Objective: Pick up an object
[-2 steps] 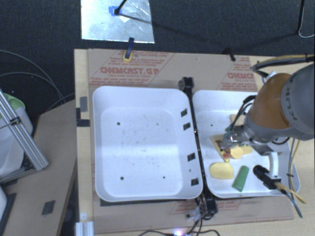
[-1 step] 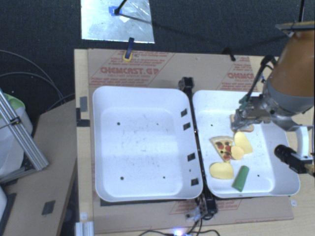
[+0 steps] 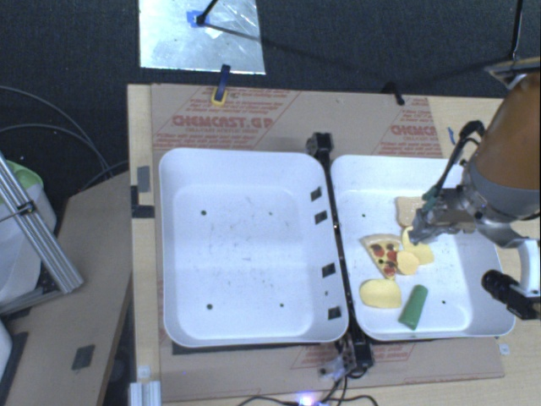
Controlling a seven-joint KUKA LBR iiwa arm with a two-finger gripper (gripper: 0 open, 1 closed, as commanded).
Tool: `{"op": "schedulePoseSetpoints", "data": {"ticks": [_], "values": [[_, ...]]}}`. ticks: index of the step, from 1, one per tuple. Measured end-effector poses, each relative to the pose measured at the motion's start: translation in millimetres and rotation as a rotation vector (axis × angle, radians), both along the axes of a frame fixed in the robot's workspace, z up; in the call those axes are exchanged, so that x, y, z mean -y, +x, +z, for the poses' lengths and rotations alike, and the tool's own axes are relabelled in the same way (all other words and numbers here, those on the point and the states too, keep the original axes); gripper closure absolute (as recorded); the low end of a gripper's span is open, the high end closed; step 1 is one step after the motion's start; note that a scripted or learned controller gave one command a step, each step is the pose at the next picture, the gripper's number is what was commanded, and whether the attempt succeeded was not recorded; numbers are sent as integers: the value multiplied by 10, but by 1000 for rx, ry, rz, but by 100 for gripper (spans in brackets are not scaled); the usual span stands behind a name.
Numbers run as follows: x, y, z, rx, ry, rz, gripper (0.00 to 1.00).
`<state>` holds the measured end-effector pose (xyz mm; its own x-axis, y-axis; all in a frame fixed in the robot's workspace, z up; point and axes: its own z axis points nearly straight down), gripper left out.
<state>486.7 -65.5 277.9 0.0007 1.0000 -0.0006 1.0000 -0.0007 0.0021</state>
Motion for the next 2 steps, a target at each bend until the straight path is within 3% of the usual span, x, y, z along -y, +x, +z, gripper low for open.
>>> {"op": "schedulePoseSetpoints", "data": {"ticks": [1,2], "values": [[-462,8,-152,1,1,8,100],[-1596,3,261,4,5,17,100]]}}
